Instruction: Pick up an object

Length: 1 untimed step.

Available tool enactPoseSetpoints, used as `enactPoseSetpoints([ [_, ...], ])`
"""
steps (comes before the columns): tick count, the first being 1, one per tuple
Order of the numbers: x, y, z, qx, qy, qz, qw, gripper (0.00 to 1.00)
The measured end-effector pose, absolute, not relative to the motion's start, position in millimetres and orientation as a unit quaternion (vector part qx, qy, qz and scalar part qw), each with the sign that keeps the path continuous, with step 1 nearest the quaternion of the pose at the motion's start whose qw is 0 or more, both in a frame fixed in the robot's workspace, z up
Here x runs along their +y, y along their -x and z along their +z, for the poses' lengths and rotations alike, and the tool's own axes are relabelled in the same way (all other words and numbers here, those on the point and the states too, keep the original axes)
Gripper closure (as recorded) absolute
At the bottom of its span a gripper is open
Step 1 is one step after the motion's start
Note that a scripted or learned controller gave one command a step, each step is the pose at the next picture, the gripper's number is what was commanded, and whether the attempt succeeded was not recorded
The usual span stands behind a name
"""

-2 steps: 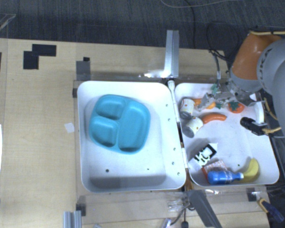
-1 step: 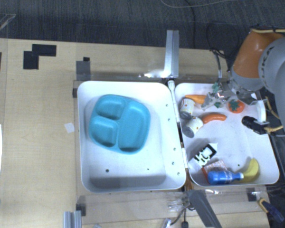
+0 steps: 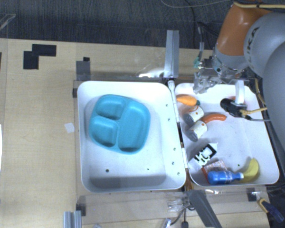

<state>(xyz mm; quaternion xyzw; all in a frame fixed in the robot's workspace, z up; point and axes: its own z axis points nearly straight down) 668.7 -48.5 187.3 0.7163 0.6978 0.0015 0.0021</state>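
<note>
Camera view: the orange carrot point(image 3: 186, 99) lies in the right bin point(image 3: 268, 148), just beside the central divider point(image 3: 176, 122), nearest the gripper point(image 3: 203, 84). Whether it grips anything, I cannot tell. Best approach: descend squarely over the carrot, clear of the divider.

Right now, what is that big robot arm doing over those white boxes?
The grey and orange robot arm is reaching in over the right bin, trying to pick something up. Its claw hangs above the bin's far corner, just over an orange carrot-like toy. Nothing sits between its fingers yet. The same bin also holds a banana, a blue bottle and other small things. The left bin holds a blue divided plate.
</note>
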Motion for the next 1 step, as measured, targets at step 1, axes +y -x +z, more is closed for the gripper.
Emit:
enactPoseSetpoints([
  [1, -24.5, -631.7, 231.1, 0.729, -0.685, 0.0021, 0.002, 1.0],
])
